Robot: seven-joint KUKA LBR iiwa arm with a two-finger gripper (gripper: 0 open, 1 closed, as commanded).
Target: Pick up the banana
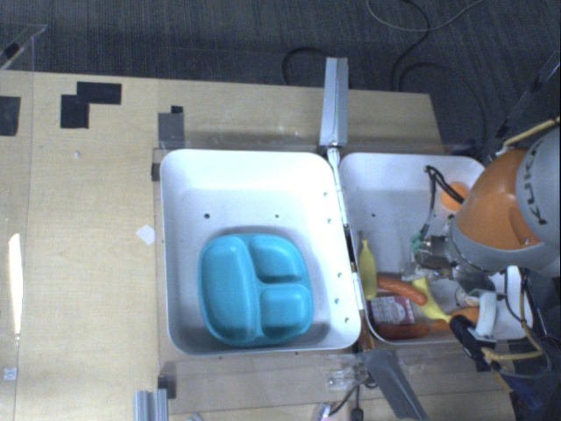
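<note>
You had a pale wooden counter (88,235) under the camera, with dark carpet (219,16) beyond its far edge and thin cables (412,11) looping across that carpet. Black patches (88,102) sat on the counter's far left. Two white bins stood side by side: the left bin (245,178) and the right bin (386,182), their walls touching, with a metal rail (336,95) running away from where they met.

Your arm (504,209) came in from the right, its orange band over the right bin's right half, hiding much of that side. A teal divided plate (254,286) lay in the near part of the left bin.

In the right bin, the small things crowded the near end. A red packet (393,310) lay by the near wall, a reddish sausage (403,288) just beyond it, and a yellow bottle (366,268) stood against the left wall. An orange object (451,193) peeked out beside the arm, farther back.

The banana (422,285) showed as a yellow sliver just right of the sausage, mostly covered by the wrist. The gripper (436,257) hung right above it, very near. You could not tell whether the jaws were wide, narrow or holding anything.
</note>
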